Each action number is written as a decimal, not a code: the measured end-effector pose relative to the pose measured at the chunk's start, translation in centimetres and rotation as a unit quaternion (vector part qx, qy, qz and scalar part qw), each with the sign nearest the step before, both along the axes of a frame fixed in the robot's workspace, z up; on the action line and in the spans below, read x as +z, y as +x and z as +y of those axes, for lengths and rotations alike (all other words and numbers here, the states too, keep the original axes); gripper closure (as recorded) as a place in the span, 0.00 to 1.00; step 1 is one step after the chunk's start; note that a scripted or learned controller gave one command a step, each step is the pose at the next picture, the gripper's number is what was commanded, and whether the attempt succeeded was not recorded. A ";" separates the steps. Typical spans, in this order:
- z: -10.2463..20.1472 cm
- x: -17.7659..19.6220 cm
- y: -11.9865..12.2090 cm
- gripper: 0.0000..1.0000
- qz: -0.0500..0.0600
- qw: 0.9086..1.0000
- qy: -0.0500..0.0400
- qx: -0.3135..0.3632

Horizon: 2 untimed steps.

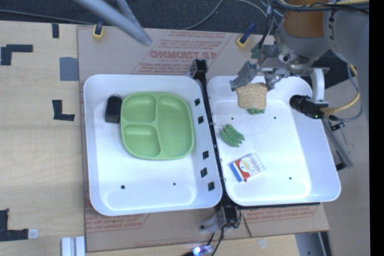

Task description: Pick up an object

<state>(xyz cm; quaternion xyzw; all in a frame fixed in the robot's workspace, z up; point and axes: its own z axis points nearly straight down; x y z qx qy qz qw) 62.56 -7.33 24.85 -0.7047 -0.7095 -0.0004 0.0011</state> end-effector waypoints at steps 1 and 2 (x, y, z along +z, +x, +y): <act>5.8 0.2 0.9 1.00 0.000 1.000 0.000 0.000; 11.6 -0.6 2.0 1.00 0.000 1.000 0.000 0.000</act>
